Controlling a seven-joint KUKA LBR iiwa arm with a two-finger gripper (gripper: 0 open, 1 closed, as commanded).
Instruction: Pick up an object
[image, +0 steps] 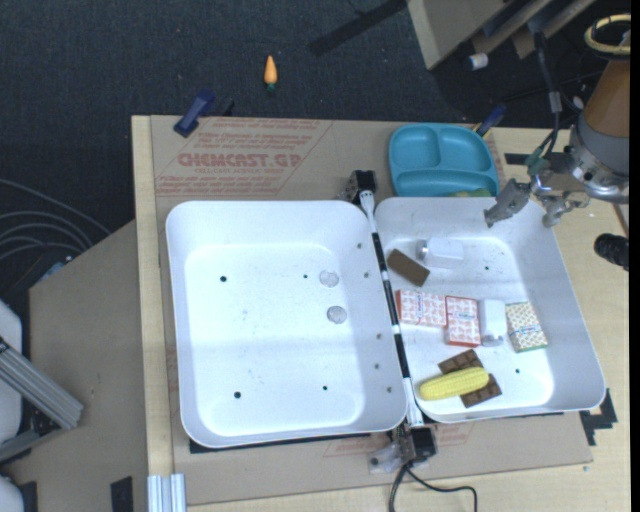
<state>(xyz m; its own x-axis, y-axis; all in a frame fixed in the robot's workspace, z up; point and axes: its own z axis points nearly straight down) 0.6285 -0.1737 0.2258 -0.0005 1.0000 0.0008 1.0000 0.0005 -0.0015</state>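
Camera view, one entry. Landmark: right bin (560, 300), white and shallow, beside the left bin (200, 300).

Gripper (527, 202): over the right bin's far rim, at the end of the arm (605, 130). Fingers spread apart, nothing between them.

Corn cob (453, 383): yellow, in the right bin's near part, well apart from the gripper, toward the camera. Long axis runs roughly left to right along the near wall, slightly tilted; it lies touching or over two brown blocks (470, 378).

Brown block (407, 266): at the right bin's left wall, long axis slanted. Nearest of the brown items to the gripper.

Pale clear item (440, 250): just beside that block; kind cannot be told.

Patterned flat packets (440, 310): mid-bin, in a row. A smaller packet (525, 327) lies toward the right wall.

Teal divided tray (443, 160): on the bench beyond the right bin's far rim, left of the gripper.

Left bin: two small round discs (332, 297) on its floor.
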